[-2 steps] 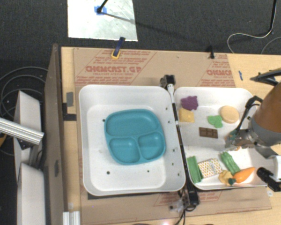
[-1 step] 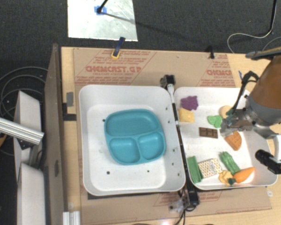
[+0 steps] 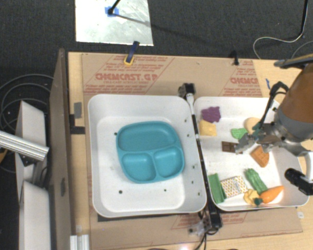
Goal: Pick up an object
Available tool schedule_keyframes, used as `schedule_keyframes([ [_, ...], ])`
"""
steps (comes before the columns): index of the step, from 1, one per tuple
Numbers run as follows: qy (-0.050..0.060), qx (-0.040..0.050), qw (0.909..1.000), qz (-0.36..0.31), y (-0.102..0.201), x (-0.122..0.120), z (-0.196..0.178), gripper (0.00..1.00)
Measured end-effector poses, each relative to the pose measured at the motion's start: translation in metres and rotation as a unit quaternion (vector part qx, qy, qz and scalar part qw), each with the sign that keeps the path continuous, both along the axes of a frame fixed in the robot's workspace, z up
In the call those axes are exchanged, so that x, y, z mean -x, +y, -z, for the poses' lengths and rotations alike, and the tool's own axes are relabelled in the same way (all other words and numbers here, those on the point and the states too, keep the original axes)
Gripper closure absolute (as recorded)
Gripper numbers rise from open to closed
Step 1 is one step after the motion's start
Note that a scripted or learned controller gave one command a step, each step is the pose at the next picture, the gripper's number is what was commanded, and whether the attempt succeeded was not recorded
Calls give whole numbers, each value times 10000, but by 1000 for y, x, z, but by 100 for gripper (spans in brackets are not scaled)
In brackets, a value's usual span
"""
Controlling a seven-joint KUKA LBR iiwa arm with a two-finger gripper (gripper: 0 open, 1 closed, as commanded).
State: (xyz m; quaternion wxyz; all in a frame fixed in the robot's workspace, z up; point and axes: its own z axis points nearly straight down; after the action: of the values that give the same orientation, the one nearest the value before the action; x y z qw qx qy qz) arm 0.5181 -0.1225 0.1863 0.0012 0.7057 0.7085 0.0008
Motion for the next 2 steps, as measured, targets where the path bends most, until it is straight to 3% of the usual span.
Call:
schedule_keyframes([
  [1,-21,22,10000,33,-79,-17,95,0],
  [2,21,-10,10000,22,-45,25,102,0],
])
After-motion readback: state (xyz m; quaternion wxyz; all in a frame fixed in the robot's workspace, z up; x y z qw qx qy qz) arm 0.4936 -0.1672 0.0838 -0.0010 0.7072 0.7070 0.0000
